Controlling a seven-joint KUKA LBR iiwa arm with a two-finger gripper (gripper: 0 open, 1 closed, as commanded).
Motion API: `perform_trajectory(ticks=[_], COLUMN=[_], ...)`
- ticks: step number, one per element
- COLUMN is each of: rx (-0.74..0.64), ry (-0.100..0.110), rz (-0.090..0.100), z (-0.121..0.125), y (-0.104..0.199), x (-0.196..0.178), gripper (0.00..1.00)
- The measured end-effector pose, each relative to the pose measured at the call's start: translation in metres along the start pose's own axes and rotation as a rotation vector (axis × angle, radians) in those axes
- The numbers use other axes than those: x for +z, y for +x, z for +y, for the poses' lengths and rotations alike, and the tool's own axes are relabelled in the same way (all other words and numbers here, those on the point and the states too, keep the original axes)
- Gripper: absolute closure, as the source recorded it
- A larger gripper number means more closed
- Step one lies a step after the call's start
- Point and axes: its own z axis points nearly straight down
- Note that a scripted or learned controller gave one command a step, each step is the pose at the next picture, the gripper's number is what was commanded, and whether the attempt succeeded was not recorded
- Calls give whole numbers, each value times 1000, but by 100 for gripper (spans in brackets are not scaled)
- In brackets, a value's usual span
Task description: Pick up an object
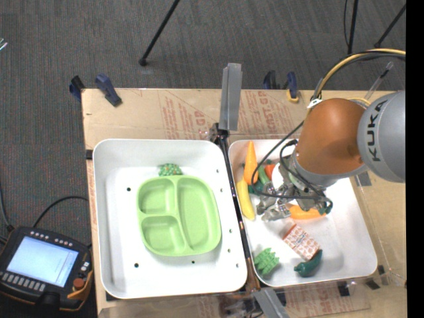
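Toys lie scattered in the right bin (361, 240), and my pincer (281, 203) hangs low among them, just under the arm's orange band (331, 138). I cannot tell whether it is clenched or released; the metal parts blur into the clutter beneath the wrist. Just beside it on the left lies a yellow banana (245, 201), with an orange carrot (250, 161) above that, both along the bin's left wall. An orange piece (306, 212) sticks out from under the wrist on the right. Nearer the front edge rest a red and white packet (301, 239), a light green toy (267, 260) and a dark green toy (309, 265). The packet's print is too small for me to read.

The grey arm (391, 138) carries the letters KUKA down its side. The left bin (106, 244) holds a green divided plate (179, 215) with a small green lump (169, 169) touching its far rim. Both bins sit on a brown desk (152, 114) printed with faint red lettering I cannot make out. Blue clamps (106, 88) grip its far edge. Beyond is dark grey carpet (66, 32) with tripod legs (162, 25). A handheld controller (43, 264) with a lit screen lies at lower left, partly cut off.
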Motion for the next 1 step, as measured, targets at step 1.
perform_trajectory(ticks=[1], rx=[172], ry=[6], rz=[-13], z=[-7], y=[-75], x=[-139], gripper=[100])
